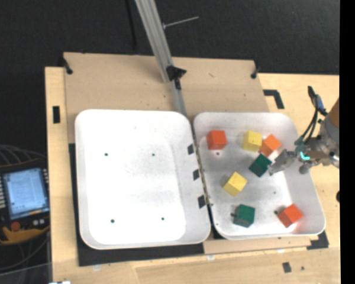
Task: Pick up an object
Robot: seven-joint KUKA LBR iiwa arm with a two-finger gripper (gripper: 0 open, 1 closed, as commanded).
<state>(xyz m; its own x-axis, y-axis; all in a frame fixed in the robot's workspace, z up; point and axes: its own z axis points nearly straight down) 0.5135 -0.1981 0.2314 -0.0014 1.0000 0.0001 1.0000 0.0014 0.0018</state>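
Overhead slanted view of the worktop [136, 87] with two shallow white bins side by side. The arm enters from the right edge, and its gripper [276, 163] sits low over the right bin [302, 218]. Whether the fingers are released or clenched cannot be told; they are too small and blurred, and no block is seen between them.

Seven blocks lie in the right bin. Touching or just beside the gripper tip, on the side away from the arm, is a dark green block [260, 165]. Just beyond the tip, toward the bin's far rim, sits an orange block [272, 142], with a yellow block [252, 140] beside it. A red-orange block [216, 139] lies farther off, near the divide between the bins. A second yellow block [235, 183] rests near the bin's middle. Toward the near rim are a second green block [244, 215] and another orange block [290, 215], well apart from the gripper.

The left bin [94, 158] lies well apart from the gripper.
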